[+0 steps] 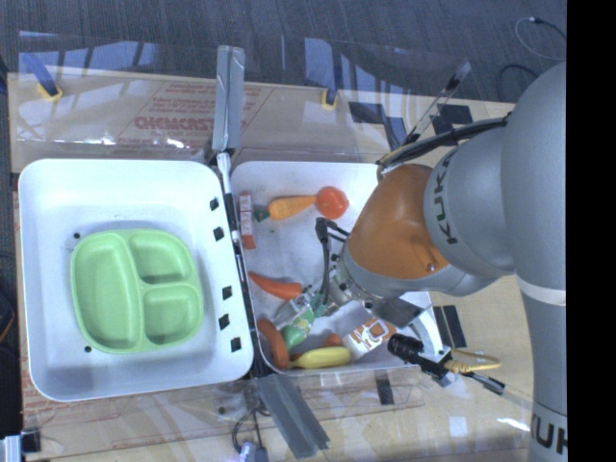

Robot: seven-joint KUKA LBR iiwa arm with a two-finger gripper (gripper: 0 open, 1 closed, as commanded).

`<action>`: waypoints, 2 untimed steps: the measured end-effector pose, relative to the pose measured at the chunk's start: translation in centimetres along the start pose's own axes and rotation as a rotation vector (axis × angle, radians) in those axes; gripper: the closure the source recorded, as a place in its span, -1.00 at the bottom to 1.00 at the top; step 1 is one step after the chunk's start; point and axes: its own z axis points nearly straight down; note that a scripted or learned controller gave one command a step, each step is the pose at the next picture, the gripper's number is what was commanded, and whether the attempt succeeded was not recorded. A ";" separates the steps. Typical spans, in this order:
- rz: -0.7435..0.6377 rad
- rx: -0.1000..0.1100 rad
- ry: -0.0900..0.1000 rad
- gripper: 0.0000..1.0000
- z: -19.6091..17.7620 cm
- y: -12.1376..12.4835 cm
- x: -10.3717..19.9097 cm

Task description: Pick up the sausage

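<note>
1. I have the arm (pixel 452 210) reaching in from the right and bent low over the right bin (pixel 289 176). The gripper (pixel 322 292) sits in the middle of that bin's clutter, just above the heap of toy food at the near edge.

2. I take the sausage (pixel 270 341) to be the reddish-brown piece lying against the bin's near-left wall, just left of the yellow banana (pixel 322 357). I cannot be fully sure of that reading; the orange-red chilli-like piece (pixel 275 285) further up is thinner and tapered, so I judge it a different item.

3. I cannot tell how the gripper stands: the wrist and the pile of small items hide its tip, and I see nothing plainly held.

4. To do this step well, I want the gripper brought left and toward the near edge, over the sausage's middle, turned so it closes across the narrow width and not along the length.

5. The wall is the trouble. The sausage lies close to it, so one side of the gripper needs room between wall and sausage; otherwise it may land on top and push it away.

6. The banana and the green-and-white item (pixel 300 318) lie close by; I would descend straight down to avoid catching them instead.

7. The green tray (pixel 137 290) in the left bin (pixel 58 186) lies well apart and plays no part here.
</note>
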 end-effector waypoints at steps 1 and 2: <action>-0.005 -0.005 -0.003 1.00 -1.0 0.3 0.0; -0.005 -0.005 -0.003 -1.00 -1.0 0.2 0.0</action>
